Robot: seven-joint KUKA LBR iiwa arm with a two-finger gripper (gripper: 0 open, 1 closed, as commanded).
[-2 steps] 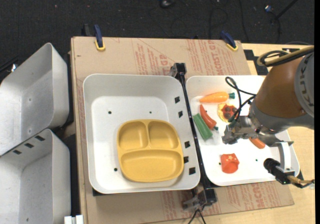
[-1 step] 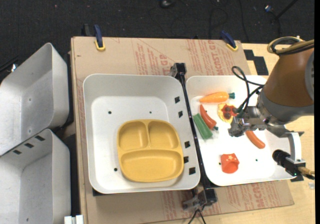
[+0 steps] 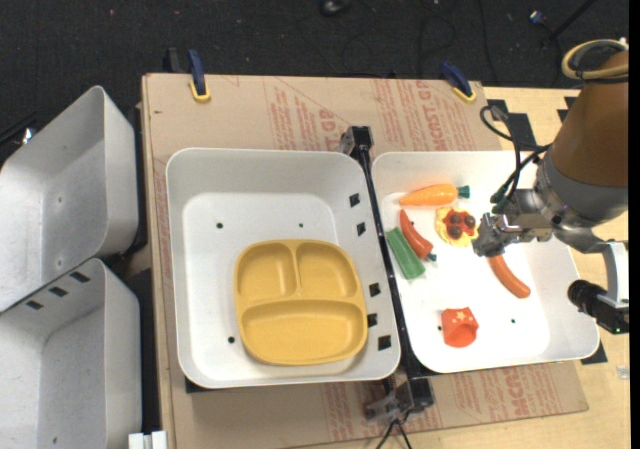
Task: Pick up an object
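two spare white bins (image 3: 60, 237) lie off the bench at the far left, tilted, one above the other. the bench is topped with brown cardboard (image 3: 290, 117), held by two blue-and-yellow clamps (image 3: 198, 77) at its back edge.

on the cardboard, the left bin (image 3: 200, 187) holds a yellow tray (image 3: 299, 302) with three compartments, lying flat toward the front of the bin. a black divider (image 3: 372, 237) runs between the two bins, which sit side by side and touch along it.

the right bin (image 3: 560, 337) holds the small things. nearest the divider, a green stick (image 3: 405, 255) and a red sausage (image 3: 415, 235) lie side by side, touching, both slanted. behind them an orange carrot (image 3: 429, 196) lies almost level, with a green tip at its right end. just right of the sausage sits a yellow disc (image 3: 455, 226) with dark spots on it. toward the front, well apart from the rest, is a red pepper piece (image 3: 459, 327).

further right, the gripper (image 3: 497, 237) hangs low over the bin, just right of the disc. an orange-red sausage (image 3: 509, 274) lies slanted right below it, its upper end at the fingertips. whether the jaws are open or closed, and whether they touch that sausage, cannot be told from here. the grey and orange arm (image 3: 595, 152) comes in from the right, with black cables (image 3: 515, 172) looping beside it.
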